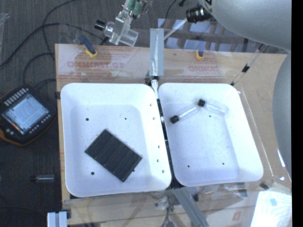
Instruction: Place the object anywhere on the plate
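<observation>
A dark ridged rectangular plate point(113, 155) lies flat in the left white bin point(71, 103), toward its front. My gripper point(124, 21) hangs high over the bench's back edge, beyond the left bin's far right corner. It is shut on a clear tube with a black cap point(119, 31), which lies crosswise at its fingertips with the cap pointing left. The tube is far behind the plate and well above it.
Two more clear tubes with black caps point(186, 113) point(214, 107) lie in the right bin point(246, 126), near its back. A grey metal post point(156, 53) stands behind the seam between the bins. A teach pendant point(23, 115) sits left of the bench.
</observation>
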Motion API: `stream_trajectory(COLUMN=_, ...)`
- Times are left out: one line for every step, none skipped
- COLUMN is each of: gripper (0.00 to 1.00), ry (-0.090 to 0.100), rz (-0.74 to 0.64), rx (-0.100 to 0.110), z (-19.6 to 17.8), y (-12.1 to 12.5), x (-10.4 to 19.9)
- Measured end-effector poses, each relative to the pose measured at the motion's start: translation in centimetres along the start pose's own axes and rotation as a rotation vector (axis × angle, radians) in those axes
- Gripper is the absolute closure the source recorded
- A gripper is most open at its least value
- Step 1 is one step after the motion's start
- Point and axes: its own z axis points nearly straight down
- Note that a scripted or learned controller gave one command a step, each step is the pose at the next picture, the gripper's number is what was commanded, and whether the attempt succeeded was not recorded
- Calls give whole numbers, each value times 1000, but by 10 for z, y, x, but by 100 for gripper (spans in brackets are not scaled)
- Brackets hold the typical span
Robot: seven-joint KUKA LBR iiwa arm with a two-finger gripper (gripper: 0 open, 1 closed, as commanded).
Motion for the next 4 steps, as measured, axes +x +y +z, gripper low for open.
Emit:
stream_trajectory(gripper=100, ry=-5, rz=2, rx=1, z=-10, y=0, x=-1)
stream_trajectory(gripper=100, ry=-9, rz=3, rx=2, z=-19, y=1, x=-2)
stream_trajectory(gripper=100, ry=-13, rz=5, rx=3, z=-28, y=1, x=-2)
stream_trajectory(gripper=100, ry=-18, rz=7, rx=3, z=-38, y=2, x=-3)
